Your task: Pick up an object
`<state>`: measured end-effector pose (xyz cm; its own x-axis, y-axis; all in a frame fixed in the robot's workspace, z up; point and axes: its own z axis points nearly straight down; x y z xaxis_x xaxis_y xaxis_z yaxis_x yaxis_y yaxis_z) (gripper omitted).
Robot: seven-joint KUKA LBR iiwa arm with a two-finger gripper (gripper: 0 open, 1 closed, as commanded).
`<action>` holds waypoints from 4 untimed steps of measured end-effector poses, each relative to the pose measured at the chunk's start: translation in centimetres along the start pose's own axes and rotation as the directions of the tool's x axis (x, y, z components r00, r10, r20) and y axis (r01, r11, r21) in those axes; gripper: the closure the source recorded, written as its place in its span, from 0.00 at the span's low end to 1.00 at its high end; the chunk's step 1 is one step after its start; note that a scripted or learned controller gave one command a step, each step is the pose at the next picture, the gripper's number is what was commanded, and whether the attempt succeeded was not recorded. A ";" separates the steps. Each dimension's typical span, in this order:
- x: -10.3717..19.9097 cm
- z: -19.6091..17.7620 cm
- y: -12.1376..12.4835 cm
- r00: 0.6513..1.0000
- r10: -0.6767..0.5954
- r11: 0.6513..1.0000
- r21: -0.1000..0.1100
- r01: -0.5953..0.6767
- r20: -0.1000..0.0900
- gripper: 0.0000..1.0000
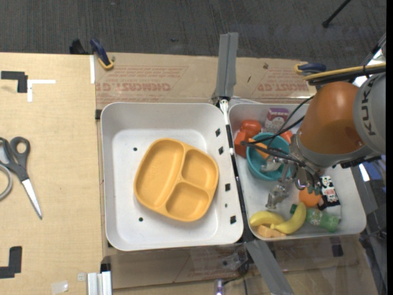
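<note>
The right bin [353, 226] holds several objects. A teal bowl [265, 165] lies near its middle, with a red and orange toy [247, 133] and a small purple and white box [277, 115] behind it. A yellow banana [284, 221] lies at the front, beside an orange fruit [309, 197], a green piece [328, 221] and a black and white item [328, 189]. My gripper [279, 195] hangs low in this bin, just in front of the teal bowl and just above the banana. Nothing shows held in it. The arm's orange band [331, 118] covers the bin's right part.
The left bin [116, 165] holds a yellow divided plate [177, 179]. A grey clamp bar [226, 66] runs up between the bins. Scissors [23, 171] lie on the cardboard at far left. Cables cross above the teal bowl.
</note>
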<state>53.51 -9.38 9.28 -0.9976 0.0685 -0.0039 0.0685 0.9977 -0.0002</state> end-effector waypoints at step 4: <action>-6.3 0.0 -0.3 0.965 0.264 0.965 0.000 -0.264 0.000 0.00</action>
<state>59.79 -10.16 9.29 -0.9442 0.3292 -0.0041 0.3292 0.9442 0.0009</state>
